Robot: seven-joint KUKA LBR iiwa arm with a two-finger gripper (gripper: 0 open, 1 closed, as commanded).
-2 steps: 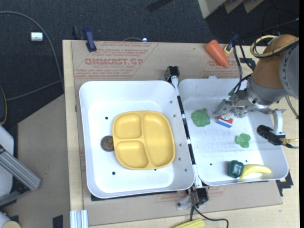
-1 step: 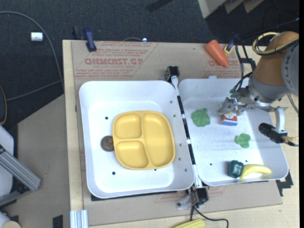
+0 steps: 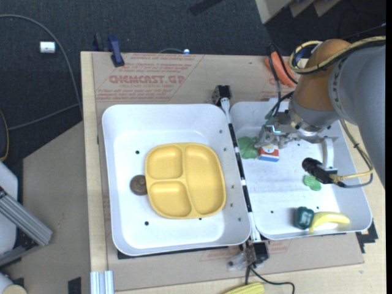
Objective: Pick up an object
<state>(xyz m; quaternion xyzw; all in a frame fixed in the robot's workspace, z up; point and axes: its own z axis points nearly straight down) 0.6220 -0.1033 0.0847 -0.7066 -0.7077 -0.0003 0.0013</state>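
Observation:
My gripper (image 3: 271, 138) hangs low over the upper left part of the right bin (image 3: 288, 192). Directly beneath it lies a small red, white and blue object (image 3: 268, 154), apparently touching the gripper's tip. A green object (image 3: 247, 147) rests just left of that, against the bin's left wall. A small green piece (image 3: 314, 185) lies toward the right side. At the front of the bin a teal block (image 3: 302, 217) sits next to a yellow banana (image 3: 331, 220).
The left bin (image 3: 122, 133) holds a yellow divided plate (image 3: 184, 180) with a brown round thing (image 3: 139, 184) at its left edge. The grey arm (image 3: 358, 78) reaches in from the upper right. A ridge (image 3: 236, 164) separates the two bins.

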